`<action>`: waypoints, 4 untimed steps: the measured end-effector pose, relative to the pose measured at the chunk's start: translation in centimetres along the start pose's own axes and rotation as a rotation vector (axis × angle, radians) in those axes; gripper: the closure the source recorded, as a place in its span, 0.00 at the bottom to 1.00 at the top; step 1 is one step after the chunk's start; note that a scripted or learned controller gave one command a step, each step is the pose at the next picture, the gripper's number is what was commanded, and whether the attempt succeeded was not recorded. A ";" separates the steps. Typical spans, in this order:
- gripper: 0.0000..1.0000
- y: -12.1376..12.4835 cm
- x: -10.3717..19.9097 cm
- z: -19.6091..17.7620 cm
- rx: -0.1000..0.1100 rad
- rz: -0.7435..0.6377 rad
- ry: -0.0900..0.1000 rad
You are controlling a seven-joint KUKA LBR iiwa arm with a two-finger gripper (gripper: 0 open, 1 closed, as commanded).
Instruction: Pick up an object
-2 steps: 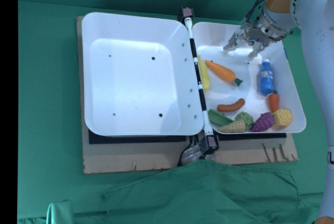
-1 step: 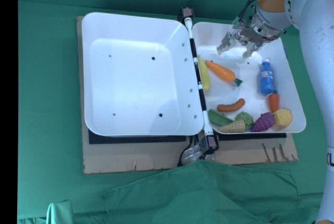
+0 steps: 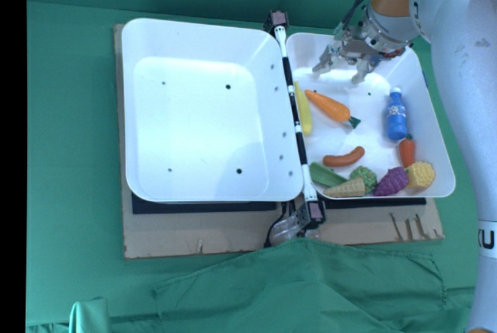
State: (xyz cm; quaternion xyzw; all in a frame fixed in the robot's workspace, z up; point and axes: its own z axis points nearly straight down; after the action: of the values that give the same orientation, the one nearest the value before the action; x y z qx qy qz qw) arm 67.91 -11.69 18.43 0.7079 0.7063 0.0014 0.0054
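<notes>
Orange plastic toy carrot with green stem (image 3: 330,106) lay loose on the floor of the right-hand shallow white bin (image 3: 435,139), between a yellow corn cob (image 3: 302,109) and a blue bottle (image 3: 396,115). Two-finger gripper (image 3: 341,69) hung just above it, fingers spread and holding nothing, probably because that spacing left room to descend.
</notes>
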 end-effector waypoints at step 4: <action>0.00 2.1 2.1 0.1 0.020 -0.004 0.004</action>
State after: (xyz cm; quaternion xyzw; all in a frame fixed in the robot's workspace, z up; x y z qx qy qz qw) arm 70.00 -9.61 18.36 0.7065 0.7077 -0.0044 -0.0029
